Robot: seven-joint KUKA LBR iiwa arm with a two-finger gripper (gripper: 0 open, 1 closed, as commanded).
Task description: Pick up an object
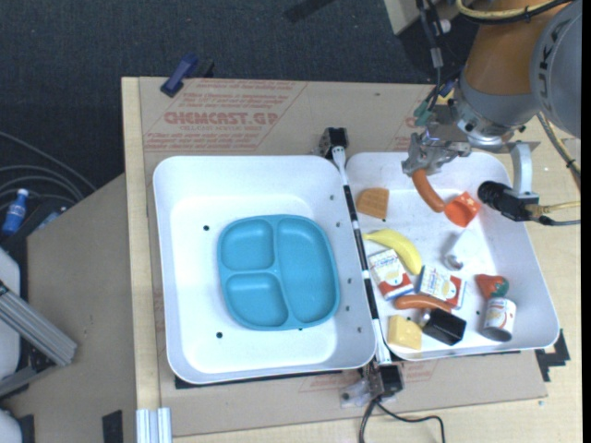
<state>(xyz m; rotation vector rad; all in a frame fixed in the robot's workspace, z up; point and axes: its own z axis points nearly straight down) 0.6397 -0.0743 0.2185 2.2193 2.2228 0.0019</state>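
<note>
End effector [427,164] seems clamped on orange carrot [440,197] top, carrot hanging below-right over right bin [536,275].

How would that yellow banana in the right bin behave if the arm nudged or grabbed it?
The banana looks like a smooth plastic toy, so probably light, stiff and a bit slippery. Its curved shape suggests it may pivot or rock when pushed rather than slide straight. It lies against a small carton, so a nudge would likely shift that too.

Pincer [427,166] grips an orange sausage [427,192] above the right bin [536,275].
</note>
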